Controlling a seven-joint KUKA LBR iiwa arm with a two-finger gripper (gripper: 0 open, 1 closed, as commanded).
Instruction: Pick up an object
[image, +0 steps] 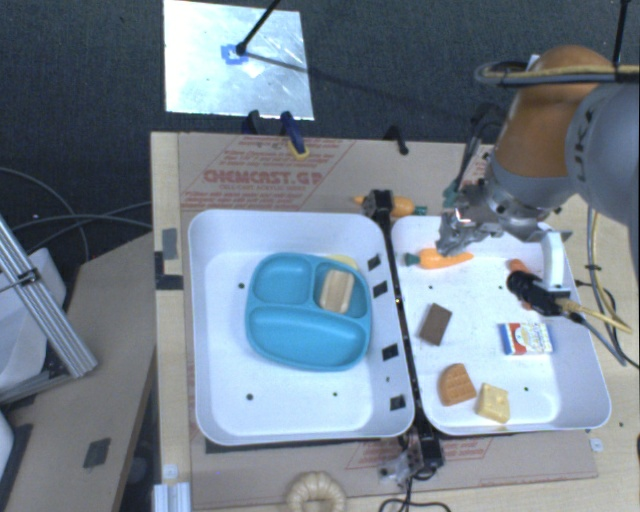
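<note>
My gripper (452, 238) hangs over the carrot (446, 259) (open or clenched, I can't tell); being round, it may roll aside

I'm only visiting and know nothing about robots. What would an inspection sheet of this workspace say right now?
Surface: left bin and right bin sit side by side on a cardboard-topped bench.
Job's things: the right bin holds a carrot, brown square, toast piece, pale cracker and small printed box.
Clutter: the left bin holds a blue divided plate with a tan block in its upper right compartment.
Grippers: gripper sits at the carrot; a hold cannot be confirmed.
Cables: black cables lie on the floor, left.
Surroundings: shiny sheet, metal frame.
</note>
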